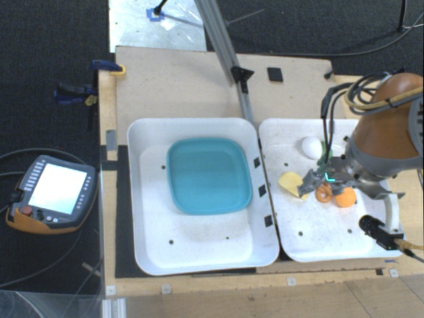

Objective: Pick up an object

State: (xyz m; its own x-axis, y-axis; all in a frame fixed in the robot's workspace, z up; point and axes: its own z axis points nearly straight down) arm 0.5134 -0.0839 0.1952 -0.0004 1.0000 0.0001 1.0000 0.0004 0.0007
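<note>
The arm (387,128) is reaching into the right bin (311,244), and its gripper (318,184) is hovering low among a cluster: a yellow piece (289,183), an orange ring (323,194) and an orange ball (345,199), with a white egg (311,146) just beyond. Whether anything is being gripped cannot be told. The pick seems to be at the approach stage; next it needs a clean closure on one object, then a lift.

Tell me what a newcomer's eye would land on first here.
First, the teal plate lying flat in the left bin. Then the gripper, low in the right bin among a yellow piece, an orange ball and a white egg.
</note>
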